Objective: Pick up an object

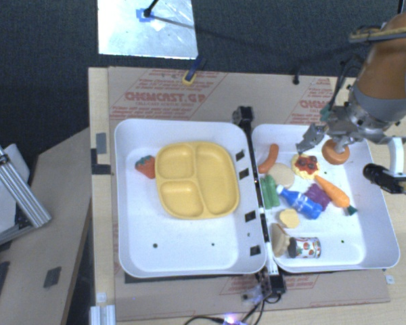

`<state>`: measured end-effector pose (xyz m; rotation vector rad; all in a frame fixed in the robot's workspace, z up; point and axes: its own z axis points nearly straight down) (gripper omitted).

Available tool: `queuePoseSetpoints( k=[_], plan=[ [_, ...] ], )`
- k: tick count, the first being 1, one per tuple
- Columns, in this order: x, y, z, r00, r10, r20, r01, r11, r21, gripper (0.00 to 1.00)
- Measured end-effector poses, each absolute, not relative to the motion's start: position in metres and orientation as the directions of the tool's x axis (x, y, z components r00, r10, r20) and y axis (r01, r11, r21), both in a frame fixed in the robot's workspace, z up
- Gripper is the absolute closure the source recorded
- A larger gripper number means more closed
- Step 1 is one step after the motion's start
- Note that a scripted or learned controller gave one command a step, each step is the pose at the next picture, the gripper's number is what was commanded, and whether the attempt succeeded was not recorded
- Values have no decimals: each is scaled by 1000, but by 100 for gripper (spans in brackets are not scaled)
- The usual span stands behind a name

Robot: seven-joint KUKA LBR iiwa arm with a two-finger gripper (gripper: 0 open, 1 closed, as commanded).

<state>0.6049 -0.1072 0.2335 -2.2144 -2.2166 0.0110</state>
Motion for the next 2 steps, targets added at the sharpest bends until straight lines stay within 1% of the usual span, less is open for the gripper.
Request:
queuePoseSetpoints(
  k=[1,2],
  plan=[
    [607,-107,241,-3,1000,0,1000,3,1,0],
    [602,-116,186,0,1000,0,1000,0,-3,0]
  ],
)
